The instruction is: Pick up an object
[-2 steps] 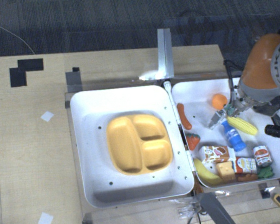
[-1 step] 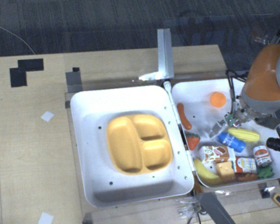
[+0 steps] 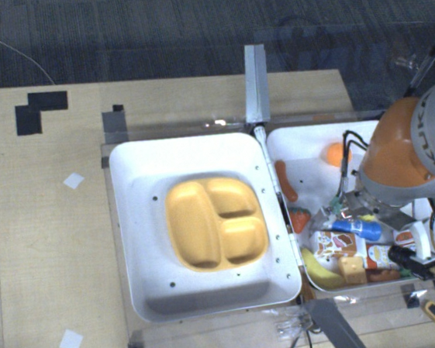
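Gripper (image 3: 345,208) is down in the right bin (image 3: 302,146), low over the clutter near that bin's middle; can't tell its state, the wrist and orange band (image 3: 391,153) hide most of it. Nothing visibly held.

Right bin contents (candidate objects): blue tube (image 3: 358,229) lying just below the gripper, possibly touching, can't confirm; orange ball (image 3: 334,154) at the far side, apart from the gripper; red-orange carrot-like piece (image 3: 284,181) along the left wall; small red item (image 3: 299,220) beside it; banana (image 3: 319,268) at the near left corner; printed box (image 3: 337,243) next to the banana, with a tan block (image 3: 353,269) on the near side of it.

Left bin (image 3: 135,218) holds a yellow divided tray (image 3: 214,223), sitting flat, roughly centred, well apart from the arm.
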### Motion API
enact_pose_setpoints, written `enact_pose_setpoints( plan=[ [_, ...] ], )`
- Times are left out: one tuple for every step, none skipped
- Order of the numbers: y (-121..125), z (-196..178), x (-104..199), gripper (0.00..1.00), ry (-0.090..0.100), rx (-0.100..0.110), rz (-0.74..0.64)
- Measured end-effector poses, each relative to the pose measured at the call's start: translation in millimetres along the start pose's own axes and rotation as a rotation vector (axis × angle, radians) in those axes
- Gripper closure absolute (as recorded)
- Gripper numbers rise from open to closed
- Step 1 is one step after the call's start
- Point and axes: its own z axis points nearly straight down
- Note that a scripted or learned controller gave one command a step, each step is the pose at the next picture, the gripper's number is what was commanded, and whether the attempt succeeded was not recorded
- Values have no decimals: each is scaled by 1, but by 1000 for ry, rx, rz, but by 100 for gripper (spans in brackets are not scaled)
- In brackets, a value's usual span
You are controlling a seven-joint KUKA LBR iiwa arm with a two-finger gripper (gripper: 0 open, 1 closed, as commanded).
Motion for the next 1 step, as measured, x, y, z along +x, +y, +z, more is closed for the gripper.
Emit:
enact_pose_setpoints(
  plan=[
    [2,-29,-26,0,4,10,71]
  ],
)
